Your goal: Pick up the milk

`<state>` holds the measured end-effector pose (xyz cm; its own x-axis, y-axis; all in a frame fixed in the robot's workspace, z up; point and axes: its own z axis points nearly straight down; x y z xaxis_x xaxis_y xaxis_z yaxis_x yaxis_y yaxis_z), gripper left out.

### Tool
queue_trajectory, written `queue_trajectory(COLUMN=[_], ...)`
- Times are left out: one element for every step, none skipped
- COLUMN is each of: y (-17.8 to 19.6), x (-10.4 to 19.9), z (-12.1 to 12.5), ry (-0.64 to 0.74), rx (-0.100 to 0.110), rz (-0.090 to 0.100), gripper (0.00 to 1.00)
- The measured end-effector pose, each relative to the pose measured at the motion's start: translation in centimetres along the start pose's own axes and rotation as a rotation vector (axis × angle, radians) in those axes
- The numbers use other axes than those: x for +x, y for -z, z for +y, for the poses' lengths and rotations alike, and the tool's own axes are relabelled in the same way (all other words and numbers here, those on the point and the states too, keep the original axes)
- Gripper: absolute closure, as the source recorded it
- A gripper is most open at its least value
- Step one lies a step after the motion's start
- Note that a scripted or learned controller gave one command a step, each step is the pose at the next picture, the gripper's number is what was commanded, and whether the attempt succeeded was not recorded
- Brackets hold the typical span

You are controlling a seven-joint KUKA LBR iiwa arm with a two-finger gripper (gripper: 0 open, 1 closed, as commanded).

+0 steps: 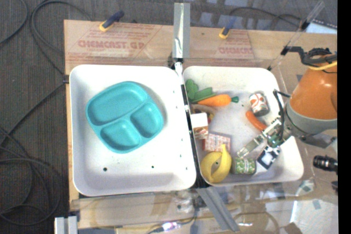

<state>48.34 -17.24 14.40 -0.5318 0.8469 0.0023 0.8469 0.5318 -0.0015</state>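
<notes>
- I read the milk (199, 123) as the small white-and-red carton against the left wall of the right bin (290, 172), just right of the divider at mid-frame.
- Below it I see a red-and-white packet (215, 143), and lower still a yellow banana (215, 167) in the bin's lower left corner.
- Above the carton I see an orange carrot (215, 100) with a green leafy item (193, 89) touching its left end.
- A greenish can (244, 166) lies just right of the banana; a red-and-white can (258, 102) sits toward the upper right of the bin, with a small orange piece (255, 121) below it.
- The gripper (253, 146) hangs low over the bin's lower right, well apart from the carton; I cannot tell how its fingers stand, and I see nothing between them.
- The arm (315, 98) enters from the right edge of the frame.
- In the left bin (82, 172) I see a teal divided plate (125, 115).
</notes>
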Motion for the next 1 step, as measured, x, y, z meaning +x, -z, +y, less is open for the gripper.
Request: queue_trajectory(y=[-5.48], x=[-2.16], z=[-0.92], ry=[0.006], rx=[-0.008], rz=[-0.007], gripper=[0.0])
